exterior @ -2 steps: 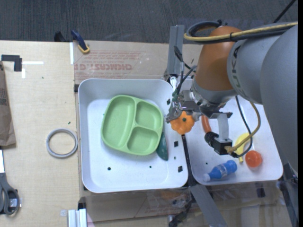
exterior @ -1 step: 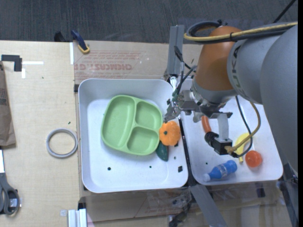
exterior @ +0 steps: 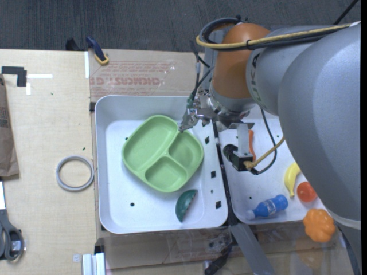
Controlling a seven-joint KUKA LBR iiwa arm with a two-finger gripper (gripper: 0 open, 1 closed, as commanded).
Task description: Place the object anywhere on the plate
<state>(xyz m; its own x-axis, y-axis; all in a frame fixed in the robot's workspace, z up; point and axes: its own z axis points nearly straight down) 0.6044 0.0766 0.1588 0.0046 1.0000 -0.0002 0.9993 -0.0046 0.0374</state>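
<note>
the pincer [exterior: 188, 121] is hovering at the upper right rim of the green plate [exterior: 163, 153]; i cannot tell its state. the teal object [exterior: 185, 203] is lying below the plate, so the arm should be descending centred over it.

The grey arm [exterior: 321, 113] hides much of the right bin [exterior: 252, 202] and runs off frame; left of the green plate [exterior: 163, 152], scissors [exterior: 10, 242] are cut off.

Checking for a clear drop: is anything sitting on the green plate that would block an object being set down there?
Nothing visible lies in the green plate; its three compartments look bare. The claw is at its upper right rim. A dark green object lies beside the plate, below it.
</note>
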